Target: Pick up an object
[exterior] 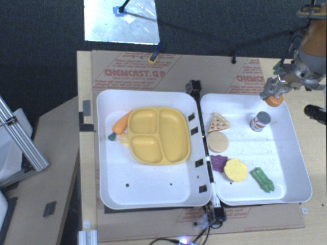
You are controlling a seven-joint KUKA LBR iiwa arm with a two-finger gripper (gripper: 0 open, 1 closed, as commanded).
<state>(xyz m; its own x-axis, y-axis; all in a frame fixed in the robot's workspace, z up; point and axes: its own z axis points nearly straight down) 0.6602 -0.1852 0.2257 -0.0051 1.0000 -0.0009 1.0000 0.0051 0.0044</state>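
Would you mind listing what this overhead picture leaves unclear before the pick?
- Gripper: its fingertips blur into an orange object, so grip and contact are unreadable.
- Carrot: the yellow tray covers one side.
- Can: label too small to read.
- Purple item: shape too small to identify.

From my seat the scene is bright and evenly lit from above. The two white bins (153,200) are nearly washed out, their walls barely distinguishable from the floors. Shadows are short and soft under the yellow tray (157,136) and the small items on the right. The metal sheet (121,14) at the far edge throws hazy glare. The whole frame is soft and grainy; the arm (311,50) at far right is smeared.
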